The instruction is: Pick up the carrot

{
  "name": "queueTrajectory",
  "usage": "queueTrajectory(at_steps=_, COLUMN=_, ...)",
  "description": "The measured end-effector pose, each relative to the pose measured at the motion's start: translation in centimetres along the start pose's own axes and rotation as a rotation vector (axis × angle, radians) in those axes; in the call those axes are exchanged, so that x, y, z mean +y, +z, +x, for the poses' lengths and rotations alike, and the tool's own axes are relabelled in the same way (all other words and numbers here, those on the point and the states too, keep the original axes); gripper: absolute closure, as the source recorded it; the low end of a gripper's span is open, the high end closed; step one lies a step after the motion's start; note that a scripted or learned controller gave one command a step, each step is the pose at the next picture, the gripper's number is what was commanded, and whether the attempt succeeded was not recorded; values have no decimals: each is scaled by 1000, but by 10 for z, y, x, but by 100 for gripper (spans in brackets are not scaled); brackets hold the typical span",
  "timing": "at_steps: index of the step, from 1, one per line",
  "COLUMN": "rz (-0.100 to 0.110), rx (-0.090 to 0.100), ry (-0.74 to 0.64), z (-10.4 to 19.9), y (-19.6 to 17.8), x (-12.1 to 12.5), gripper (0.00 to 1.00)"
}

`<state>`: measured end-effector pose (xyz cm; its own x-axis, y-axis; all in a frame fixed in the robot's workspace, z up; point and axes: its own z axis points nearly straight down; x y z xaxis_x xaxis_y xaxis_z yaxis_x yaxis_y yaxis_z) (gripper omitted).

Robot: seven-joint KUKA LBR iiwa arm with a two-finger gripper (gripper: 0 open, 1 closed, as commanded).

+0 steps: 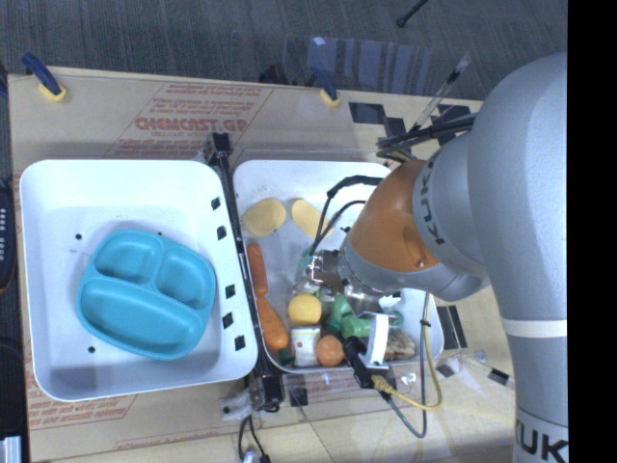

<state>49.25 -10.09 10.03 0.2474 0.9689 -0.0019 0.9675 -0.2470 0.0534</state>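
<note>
The carrot (271, 322), orange and tapered, lies along the left wall of the right bin (289, 177), near its front corner. A longer reddish-orange piece (256, 269) runs just behind it along the same wall. My gripper (337, 297) hangs low over the middle of the right bin, under the orange wrist band (386, 230). It is to the right of the carrot, above a yellow lemon (305, 309) and a green item (344, 322). Nothing orange shows in its grasp.
Two pale yellow discs (264, 217) lie at the back of the right bin. A white carton (304, 343) and a small orange ball (330, 350) sit at its front. The left bin (48, 201) holds a blue divided plate (145, 292).
</note>
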Motion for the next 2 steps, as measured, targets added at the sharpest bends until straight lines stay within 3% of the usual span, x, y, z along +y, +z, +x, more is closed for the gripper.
queueTrajectory(at_steps=1, rz=-1, rx=0, ry=-11, z=0, y=-10, x=2, gripper=100)
queueTrajectory(at_steps=2, rz=2, rx=0, ry=-12, z=1, y=-10, x=1, gripper=0)
